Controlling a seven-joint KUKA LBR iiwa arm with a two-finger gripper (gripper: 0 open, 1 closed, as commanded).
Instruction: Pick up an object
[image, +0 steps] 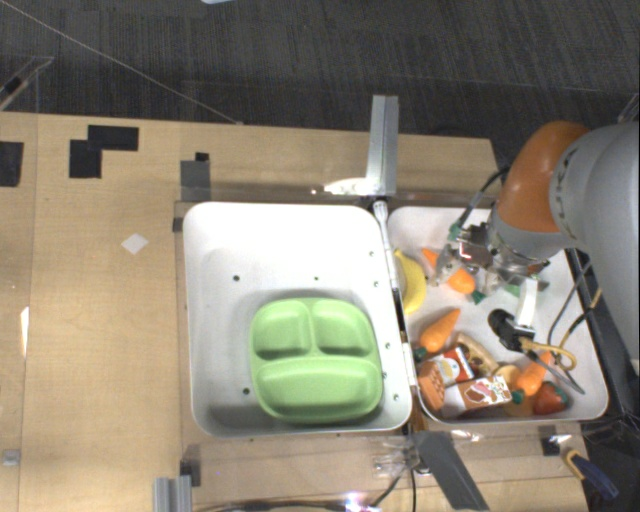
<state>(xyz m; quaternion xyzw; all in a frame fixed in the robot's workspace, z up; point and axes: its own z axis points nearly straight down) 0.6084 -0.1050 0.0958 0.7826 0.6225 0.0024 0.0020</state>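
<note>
Orange toy piece (460, 282), small and rounded, lies in the right bin (598, 398) directly at the tip of the gripper (471, 266), so close that touching and just apart cannot be told from each other. The gripper is low over the far half of that bin, and its body hides the tip, so whether it is spread or pressed together cannot be told; nothing is seen pinched in it. Just past the orange piece, away from the arm, a yellow banana (410, 281) lies along the wall that divides the bins. Toward the near edge from the gripper lies a carrot (440, 329), pointed end tilted up toward the hand. Nearer still, a brown and red carton (456, 373) and a second red carton (489, 393) lie flat, touching one another. Beside them, under the arm's side, are a smaller carrot (531, 378) and a red fruit (549, 401). Well apart from the gripper, across the dividing wall, the left bin (215, 270) holds a green divided plate (316, 358) in its near half.
</note>
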